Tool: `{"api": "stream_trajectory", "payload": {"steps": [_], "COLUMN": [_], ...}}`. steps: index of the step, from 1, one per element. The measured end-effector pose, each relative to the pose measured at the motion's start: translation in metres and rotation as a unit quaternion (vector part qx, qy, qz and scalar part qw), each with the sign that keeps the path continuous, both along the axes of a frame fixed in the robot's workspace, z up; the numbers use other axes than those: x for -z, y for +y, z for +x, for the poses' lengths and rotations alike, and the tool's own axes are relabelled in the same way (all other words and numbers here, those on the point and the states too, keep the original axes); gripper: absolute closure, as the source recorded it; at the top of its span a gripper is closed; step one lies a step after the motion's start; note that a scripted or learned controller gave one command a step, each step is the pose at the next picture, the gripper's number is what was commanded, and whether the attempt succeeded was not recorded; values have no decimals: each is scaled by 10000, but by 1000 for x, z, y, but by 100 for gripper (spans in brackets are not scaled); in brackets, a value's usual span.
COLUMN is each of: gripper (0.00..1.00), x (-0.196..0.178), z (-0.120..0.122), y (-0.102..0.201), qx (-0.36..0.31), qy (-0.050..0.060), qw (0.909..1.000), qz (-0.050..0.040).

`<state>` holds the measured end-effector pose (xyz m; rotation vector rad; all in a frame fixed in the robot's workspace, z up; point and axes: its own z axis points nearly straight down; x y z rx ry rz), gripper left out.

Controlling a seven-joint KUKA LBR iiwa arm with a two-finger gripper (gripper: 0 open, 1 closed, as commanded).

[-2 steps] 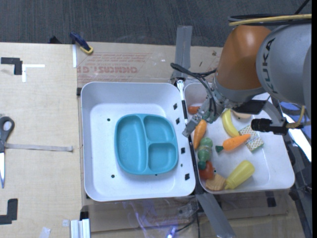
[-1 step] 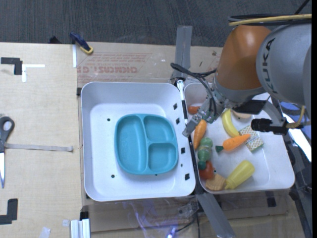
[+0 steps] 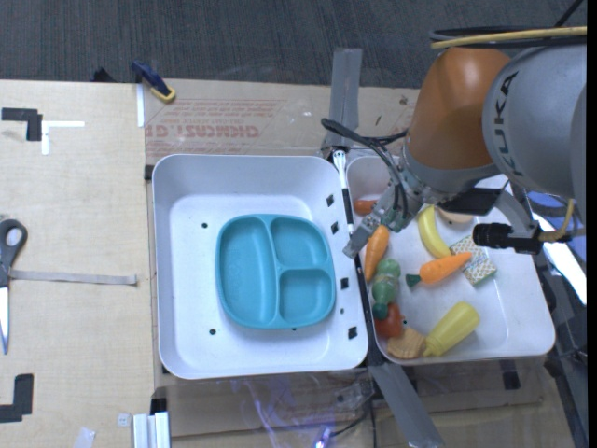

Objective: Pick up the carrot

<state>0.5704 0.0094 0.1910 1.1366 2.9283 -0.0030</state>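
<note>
1. A pair of grey-handled metal scissors lies on the light wooden bench top, far to the left of the gripper.
2. The left shallow white plastic bin sits directly left of the gripper. It holds a teal plastic plate with three compartments, lying flat and well to the gripper's left.
3. The gripper is positioned over the left edge of the right shallow white plastic bin, close to the wall shared by the two bins. The grey arm with its orange band extends up and to the right of it. Whether the gripper is apart or together cannot be determined from this view.
4. A short orange tapered toy carrot lies immediately below the gripper tip, touching or very nearly touching it; a grasp cannot be confirmed.
5. A green bumpy toy vegetable sits just below that carrot, with a red toy piece further below.
6. A yellow toy banana lies just right of the gripper.
7. A second, longer orange toy carrot lies to the lower right of the gripper, apart from it, pointing towards a checkered block.
8. A yellow plastic cylinder lies well below and right of the gripper.
</note>
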Motion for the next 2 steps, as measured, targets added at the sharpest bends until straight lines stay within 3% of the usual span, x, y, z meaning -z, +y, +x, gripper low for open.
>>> {"api": "stream_trajectory", "payload": {"steps": [2], "gripper": [0], "x": [0], "z": [0], "y": [0], "qx": [0], "qy": [0], "qw": [10000], "qz": [0]}}
